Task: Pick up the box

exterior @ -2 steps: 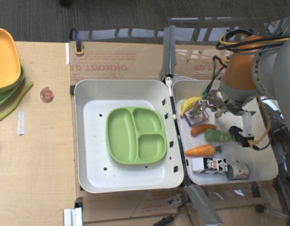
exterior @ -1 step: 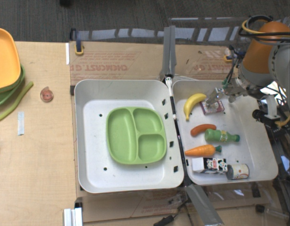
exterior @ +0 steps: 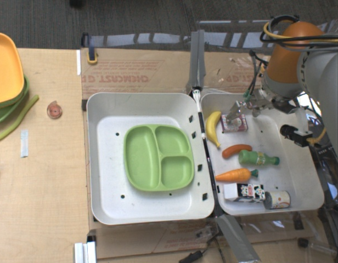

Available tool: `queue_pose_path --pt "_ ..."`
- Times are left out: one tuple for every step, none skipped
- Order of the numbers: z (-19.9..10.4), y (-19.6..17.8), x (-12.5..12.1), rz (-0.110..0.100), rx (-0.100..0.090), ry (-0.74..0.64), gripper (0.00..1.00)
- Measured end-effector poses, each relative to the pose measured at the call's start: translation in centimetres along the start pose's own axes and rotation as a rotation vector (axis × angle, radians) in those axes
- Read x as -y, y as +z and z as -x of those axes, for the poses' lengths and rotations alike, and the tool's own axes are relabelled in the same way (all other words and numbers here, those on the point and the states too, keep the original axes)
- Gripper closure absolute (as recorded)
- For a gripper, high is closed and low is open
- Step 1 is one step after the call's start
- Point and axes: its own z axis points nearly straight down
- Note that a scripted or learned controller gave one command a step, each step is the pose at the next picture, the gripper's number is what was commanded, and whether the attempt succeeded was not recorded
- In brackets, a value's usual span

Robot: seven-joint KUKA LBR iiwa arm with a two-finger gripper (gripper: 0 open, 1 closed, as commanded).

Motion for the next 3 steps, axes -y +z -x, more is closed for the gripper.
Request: queue_pose_path --pt "-3.3 0.0 1.5 0.000 -0.001 0.056 0.00" --pt "-4.1 -0.1 3.8 0.002 0.000 -0.006 0.00" --pt "-0.7 -0.1 5.0 0.002 0.000 -0.171 0.00"
